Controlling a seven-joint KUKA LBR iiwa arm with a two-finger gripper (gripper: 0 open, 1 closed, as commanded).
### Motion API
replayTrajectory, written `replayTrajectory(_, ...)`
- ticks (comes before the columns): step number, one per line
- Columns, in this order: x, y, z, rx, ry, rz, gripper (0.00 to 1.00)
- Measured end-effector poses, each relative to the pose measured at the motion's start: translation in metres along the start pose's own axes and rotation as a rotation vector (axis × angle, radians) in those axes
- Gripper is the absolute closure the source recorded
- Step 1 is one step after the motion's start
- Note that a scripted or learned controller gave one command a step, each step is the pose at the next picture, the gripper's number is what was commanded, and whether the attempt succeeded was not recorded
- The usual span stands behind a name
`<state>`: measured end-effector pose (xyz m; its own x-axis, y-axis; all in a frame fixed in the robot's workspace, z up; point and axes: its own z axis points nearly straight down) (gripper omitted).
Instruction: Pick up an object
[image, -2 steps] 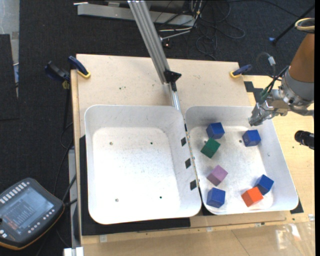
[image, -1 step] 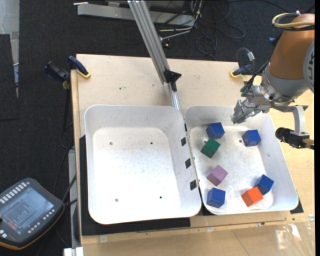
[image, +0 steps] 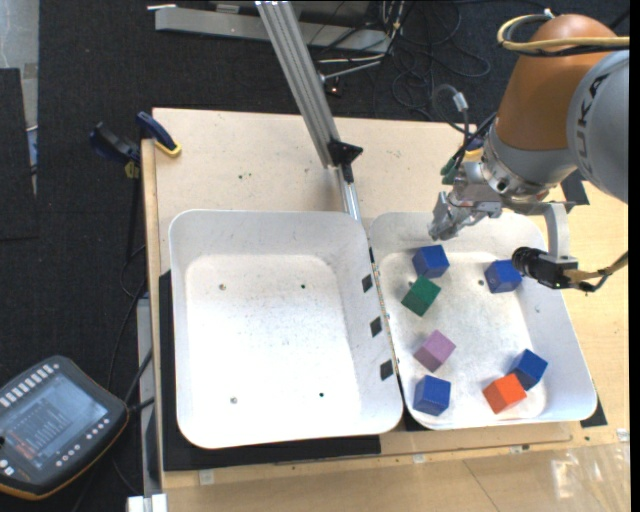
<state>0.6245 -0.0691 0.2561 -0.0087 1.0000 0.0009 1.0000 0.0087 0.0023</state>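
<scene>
The right bin (image: 560, 345) holds several small blocks. A blue block (image: 431, 261) lies near its back left, with a green block (image: 422, 296) just in front of it. Another blue block (image: 503, 277) sits further right. A purple block (image: 435, 350), a blue block (image: 432, 394), an orange block (image: 504, 392) and one more blue block (image: 530, 367) lie toward the front. My gripper (image: 447, 224) hangs above the bin's back edge, just behind the back-left blue block. Nothing shows between its fingers.
The left bin (image: 270, 320) stands beside the right one. A slanted metal pole (image: 310, 95) crosses the bench behind the bins. A blue and yellow clamp (image: 150, 132) sits at the bench's back left corner. A teach pendant (image: 50, 425) lies off the bench at front left.
</scene>
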Motion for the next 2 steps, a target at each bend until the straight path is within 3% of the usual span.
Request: replayTrajectory(2, 0.11, -0.005, 0.027, 0.004, 0.001, 0.001, 1.0)
